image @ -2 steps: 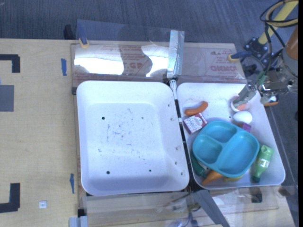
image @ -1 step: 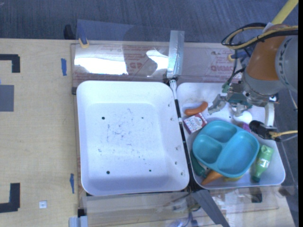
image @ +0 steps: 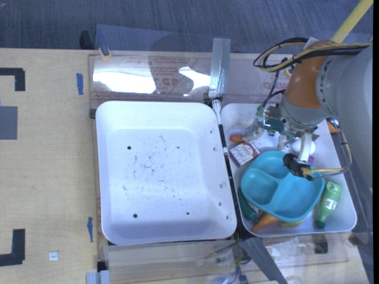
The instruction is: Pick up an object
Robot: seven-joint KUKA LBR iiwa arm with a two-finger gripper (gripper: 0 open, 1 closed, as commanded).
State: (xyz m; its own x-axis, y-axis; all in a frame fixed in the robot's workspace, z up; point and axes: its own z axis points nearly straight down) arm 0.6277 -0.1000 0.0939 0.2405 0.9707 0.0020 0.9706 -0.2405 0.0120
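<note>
The right bin (image: 346, 218) holds a blue divided dish (image: 278, 189) in its middle. A green bottle (image: 327, 203) lies at the dish's right and an orange carrot-shaped piece (image: 266, 220) pokes out below it. A red and white packet (image: 243, 152) and a small orange piece (image: 235, 138) lie at the bin's upper left. My gripper (image: 266, 125) hangs low over the upper part of this bin, just right of the packet and above the dish. The wrist hides what is under it.
The left bin (image: 112, 123) sits beside it, with a shared raised rim (image: 225, 158) between the two. A clear plastic sheet and a metal bracket (image: 219, 70) stand behind the bins. The arm body covers the right bin's upper right corner.
</note>
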